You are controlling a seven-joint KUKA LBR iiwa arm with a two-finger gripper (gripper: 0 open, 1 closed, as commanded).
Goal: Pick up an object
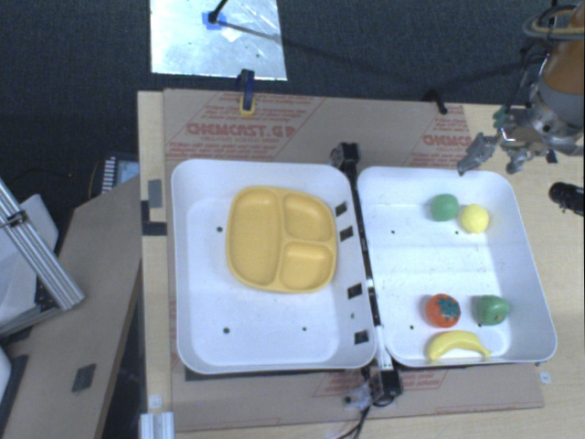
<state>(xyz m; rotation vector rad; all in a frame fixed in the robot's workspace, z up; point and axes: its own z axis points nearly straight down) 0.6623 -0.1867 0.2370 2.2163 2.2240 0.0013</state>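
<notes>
Fruit fills the right bin [526, 245], while the left bin [196, 273] carries just a yellow divided plate [279, 239]. Nearest the claw [496, 153] are a green ball [444, 208] and a yellow ball [474, 219], touching, in the bin's upper part, below and left of the claw. The claw hangs over the bin's upper right rim, fingers spread wide, holding nothing. Lower down lie a tomato [442, 310], a green apple [492, 310] and a banana [458, 345].

One fixed camera looks down aslant on both bins [274, 176].

Two bins [196, 337] [535, 337], one tray [279, 240], five fruits [444, 208] [474, 219] [443, 310] [492, 310] [457, 344]
</notes>
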